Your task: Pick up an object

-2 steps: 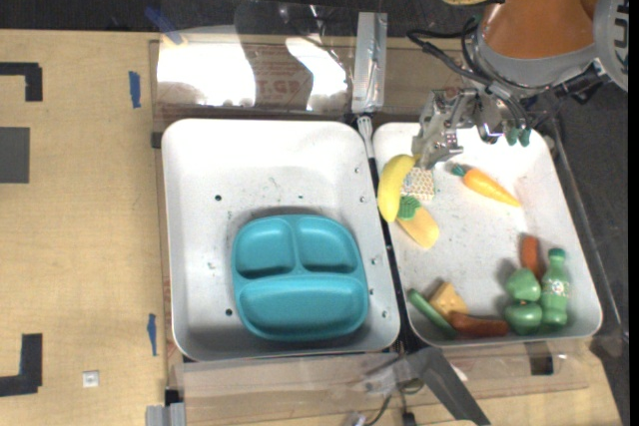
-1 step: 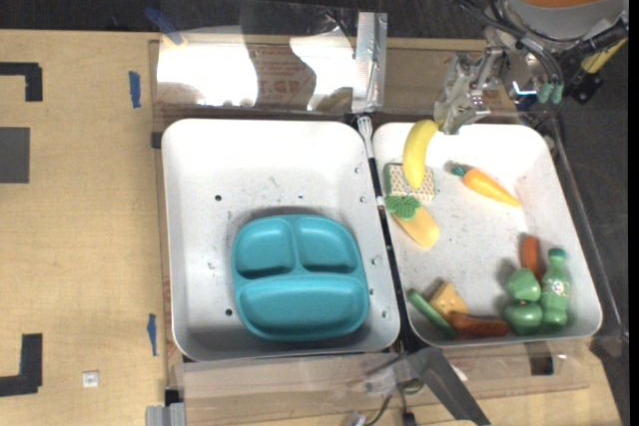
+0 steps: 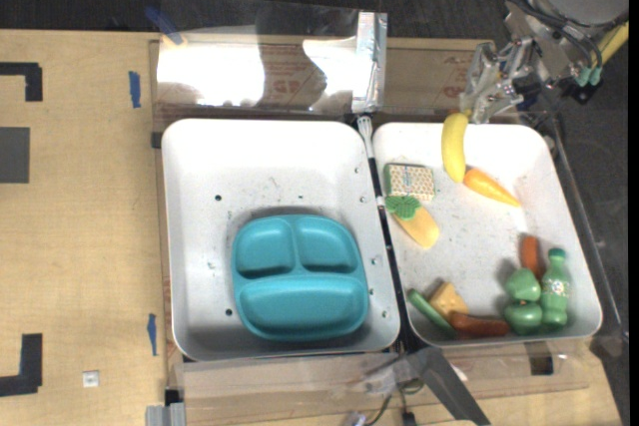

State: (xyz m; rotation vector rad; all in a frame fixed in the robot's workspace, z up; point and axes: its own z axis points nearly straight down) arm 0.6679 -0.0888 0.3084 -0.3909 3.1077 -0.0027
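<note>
The right bin (image 3: 564,205) holds several toy foods. A yellow banana (image 3: 455,147) lies at its far edge, with an orange carrot (image 3: 491,185) beside it. A patterned cracker block (image 3: 410,181) and a yellow piece with a green top (image 3: 414,219) lie near the bin's left wall. In the near right corner are a green bottle (image 3: 555,289), a green pepper (image 3: 521,286) and a red sausage (image 3: 529,254). My gripper (image 3: 496,85) hovers above the bin's far rim, just up and right of the banana's top end. Nothing is visibly held.
A teal divided plate (image 3: 298,274) lies in the left bin (image 3: 190,165). A cheese wedge (image 3: 448,295), a green bean (image 3: 427,307) and a brown sausage (image 3: 479,322) lie at the right bin's near edge. A clear plastic sheet (image 3: 270,65) stands behind the left bin.
</note>
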